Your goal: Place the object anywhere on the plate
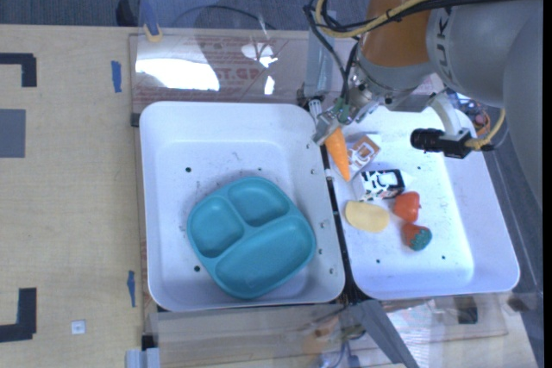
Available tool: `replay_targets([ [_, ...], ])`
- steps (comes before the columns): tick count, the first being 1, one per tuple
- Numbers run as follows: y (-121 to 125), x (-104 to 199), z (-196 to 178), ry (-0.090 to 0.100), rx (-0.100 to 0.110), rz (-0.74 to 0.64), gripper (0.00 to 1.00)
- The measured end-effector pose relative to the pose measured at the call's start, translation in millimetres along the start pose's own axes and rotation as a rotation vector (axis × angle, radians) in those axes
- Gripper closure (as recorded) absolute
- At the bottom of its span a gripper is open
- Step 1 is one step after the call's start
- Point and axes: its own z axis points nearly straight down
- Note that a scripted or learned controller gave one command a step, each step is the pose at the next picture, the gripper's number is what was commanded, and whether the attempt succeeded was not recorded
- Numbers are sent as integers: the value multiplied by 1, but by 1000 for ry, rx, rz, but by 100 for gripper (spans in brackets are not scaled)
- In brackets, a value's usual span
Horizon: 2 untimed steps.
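Carrot (338, 155) hangs from the closed pincer (332, 127), its top hidden between the fingers.

two white bins (164, 185); one blue plate (250, 235); one arm (466, 21); roughly six small objects (366, 216) in right bin.

Your arm (466, 21) reaches in from the right, its orange band (410, 9) uppermost and the wrist angled down and to the left. The tool (332, 123) hangs low at the end, pointing down-left.
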Motion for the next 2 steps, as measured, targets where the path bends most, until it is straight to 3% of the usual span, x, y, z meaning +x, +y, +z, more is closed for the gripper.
replay_targets([
  [1,41,80,49,1,1,-99,100],
  [2,40,77,46,-2,-2,-95,0],
])
